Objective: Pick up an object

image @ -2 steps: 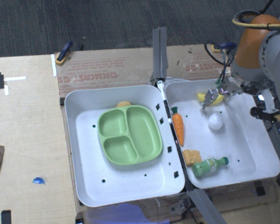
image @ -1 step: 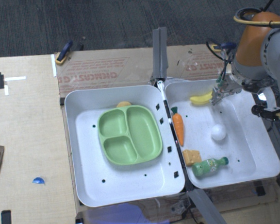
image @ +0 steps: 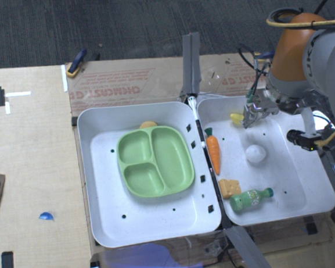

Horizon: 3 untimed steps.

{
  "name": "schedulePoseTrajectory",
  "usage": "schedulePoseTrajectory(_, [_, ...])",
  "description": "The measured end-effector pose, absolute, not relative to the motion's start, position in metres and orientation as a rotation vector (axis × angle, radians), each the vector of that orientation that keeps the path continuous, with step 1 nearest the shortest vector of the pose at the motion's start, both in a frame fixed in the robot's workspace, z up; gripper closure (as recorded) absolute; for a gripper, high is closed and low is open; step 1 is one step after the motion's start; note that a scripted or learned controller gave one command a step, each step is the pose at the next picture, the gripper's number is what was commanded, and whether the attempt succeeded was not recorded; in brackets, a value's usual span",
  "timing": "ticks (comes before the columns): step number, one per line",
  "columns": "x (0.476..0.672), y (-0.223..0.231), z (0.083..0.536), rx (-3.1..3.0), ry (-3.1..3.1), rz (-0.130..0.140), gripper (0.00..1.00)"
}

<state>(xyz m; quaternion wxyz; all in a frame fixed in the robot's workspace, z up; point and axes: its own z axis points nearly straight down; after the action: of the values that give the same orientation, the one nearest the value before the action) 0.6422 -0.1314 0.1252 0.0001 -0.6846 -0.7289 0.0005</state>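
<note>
Found the gripper (image: 251, 117) low over the far part of the right bin (image: 299, 177), close to that bin's back wall. Could not tell how wide it stood; saw nothing clearly held in it. Noted a small yellow piece (image: 236, 118) just to its left, near enough to be touching or almost so, smooth and stubby. Saw open white floor on the gripper's right side, up to the bin's right wall.

Nearer the camera than the gripper, spotted a round white ball (image: 255, 153), matte, apart from everything else. To the gripper's left and nearer, saw an orange carrot (image: 214, 150) with a green top, lying along the rim shared by both bins. Farther toward the camera still, noted a tan square block (image: 230, 187) touching a green plastic bottle (image: 252, 198) lying on its side, cap pointing right.

Well to the gripper's left, beyond the shared rim, saw the left bin (image: 102, 183) bearing a pale green divided plate (image: 156, 160), glossy, three-sectioned, with rounded corners. Saw a small yellowish thing (image: 148, 124) peeking out behind its far edge, shape unclear.
</note>
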Motion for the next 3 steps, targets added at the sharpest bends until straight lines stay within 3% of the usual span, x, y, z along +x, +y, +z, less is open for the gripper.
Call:
schedulePoseTrajectory(1, [0.614,-0.187,0.094,-2.422,-1.999,0.004,1.00])
schedulePoseTrajectory(2, [0.615,-0.187,0.094,-2.422,-1.999,0.003,0.00])
schedulePoseTrajectory(3, [0.659,-0.143,0.092,-2.303,-2.141,0.001,0.00])
